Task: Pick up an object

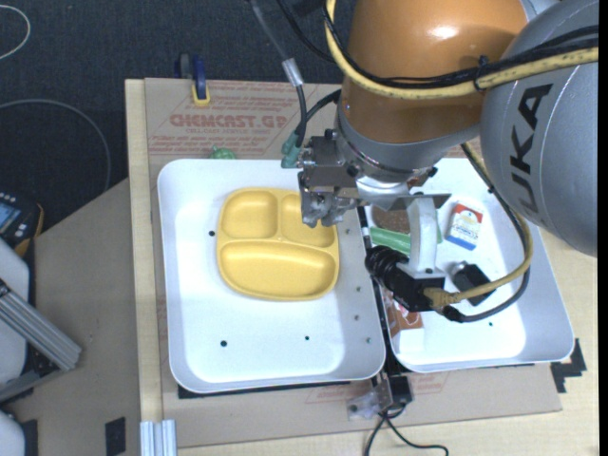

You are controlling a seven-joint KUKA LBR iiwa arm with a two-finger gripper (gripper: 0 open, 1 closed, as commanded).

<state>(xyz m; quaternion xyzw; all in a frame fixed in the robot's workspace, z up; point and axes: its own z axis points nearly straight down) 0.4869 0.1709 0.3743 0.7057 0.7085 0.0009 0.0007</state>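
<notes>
Grey arm [551,112] w/ glossy orange band [432,36], black KUKA lettering — yellow & black cables looped round wrist.

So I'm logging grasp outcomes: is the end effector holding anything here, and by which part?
That cannot be told. The end effector sits at the yellow divided tray's upper right rim in the left bin.

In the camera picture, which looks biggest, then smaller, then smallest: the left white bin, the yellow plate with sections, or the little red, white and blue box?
Largest to smallest, as they look in the camera view:
1. left white bin
2. yellow divided plate, lying inside that bin
3. small red, white and blue box in the right bin, partly hidden by the arm
</notes>
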